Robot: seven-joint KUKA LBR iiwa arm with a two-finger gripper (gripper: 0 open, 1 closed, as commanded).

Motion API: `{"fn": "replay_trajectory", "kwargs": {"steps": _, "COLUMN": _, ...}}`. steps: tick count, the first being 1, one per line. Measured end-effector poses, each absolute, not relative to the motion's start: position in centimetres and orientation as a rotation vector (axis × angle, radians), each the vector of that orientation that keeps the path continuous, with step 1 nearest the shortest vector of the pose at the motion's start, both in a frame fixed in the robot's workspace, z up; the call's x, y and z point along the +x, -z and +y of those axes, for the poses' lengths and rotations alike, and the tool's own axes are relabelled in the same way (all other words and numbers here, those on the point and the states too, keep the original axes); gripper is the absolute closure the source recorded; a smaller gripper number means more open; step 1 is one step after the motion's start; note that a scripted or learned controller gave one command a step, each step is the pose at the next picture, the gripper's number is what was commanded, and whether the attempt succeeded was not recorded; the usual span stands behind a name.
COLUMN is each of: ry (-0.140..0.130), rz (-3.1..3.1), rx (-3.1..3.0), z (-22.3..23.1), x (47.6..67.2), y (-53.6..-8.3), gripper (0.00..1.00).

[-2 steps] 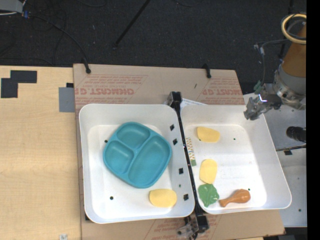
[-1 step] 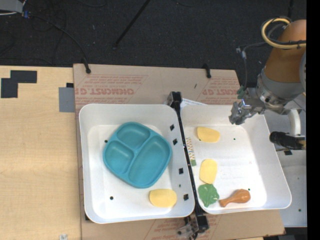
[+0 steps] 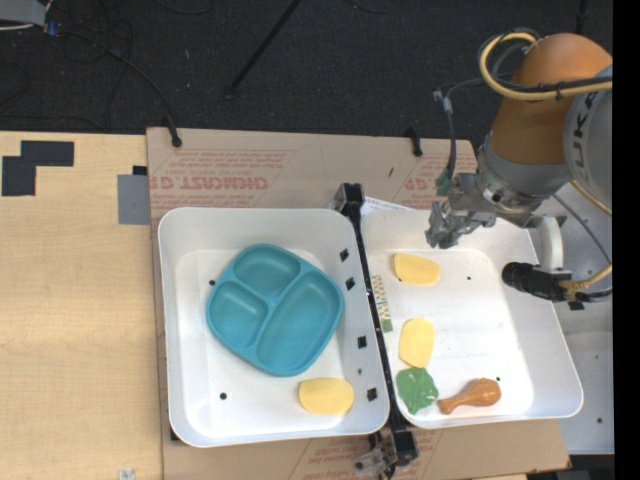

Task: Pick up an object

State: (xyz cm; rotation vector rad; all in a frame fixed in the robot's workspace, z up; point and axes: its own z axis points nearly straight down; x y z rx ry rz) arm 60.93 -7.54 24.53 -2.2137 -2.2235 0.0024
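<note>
The gripper hangs over the upper left part of the right bin, near the bin's back wall. Whether it is released or clenched cannot be told from this angle; nothing is seen in its grasp.

The nearest candidate object is a yellow piece lying flat on the bin floor just below and slightly left of the gripper in the frame, apart from it. It looks like a small plastic toy food item: probably light, stiff and smooth, so it may slip. A grasp across its narrow width, near the middle, seems the safest choice.

Further down the frame lies a second yellow piece, and directly below it a green piece, the two nearly touching. An orange drumstick rests just right of the green piece, near the bin's lower edge; its thin shaft would probably suit a pinch grasp.

The left bin holds a teal divided plate and a third yellow piece at its lower right, well apart from the gripper.
</note>
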Motion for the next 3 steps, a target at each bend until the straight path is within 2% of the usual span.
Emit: {"fn": "replay_trajectory", "kwargs": {"steps": 3, "ry": -0.003, "rz": -2.225, "rx": -2.214, "z": 8.7, "x": 62.3, "y": -22.0, "gripper": 1.0}}
